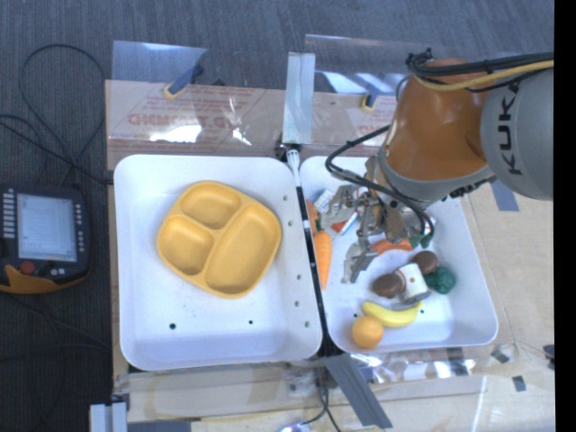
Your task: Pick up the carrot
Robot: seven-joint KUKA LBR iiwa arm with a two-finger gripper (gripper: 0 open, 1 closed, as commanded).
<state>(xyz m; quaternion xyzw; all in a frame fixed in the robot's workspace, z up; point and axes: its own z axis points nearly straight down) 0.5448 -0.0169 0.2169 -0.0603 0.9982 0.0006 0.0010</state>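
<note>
Overhead, we see gripper (360,264) in right bin (468,318), fingers spread, grasping nothing; carrot (321,255) lies just beside, against left wall; banana (391,313) nearby.

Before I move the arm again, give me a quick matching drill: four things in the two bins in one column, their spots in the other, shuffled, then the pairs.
Things:
1. plate
2. carrot
3. banana
4. orange

Places:
A. right bin, along its left wall by the divider
B. right bin, close to the front edge, left of the banana's tip
C. middle of the left bin
D. right bin, below the brown and white pieces

Pairs: 1-C, 2-A, 3-D, 4-B

The pincer hangs over the right bin, right of the carrot.
</note>
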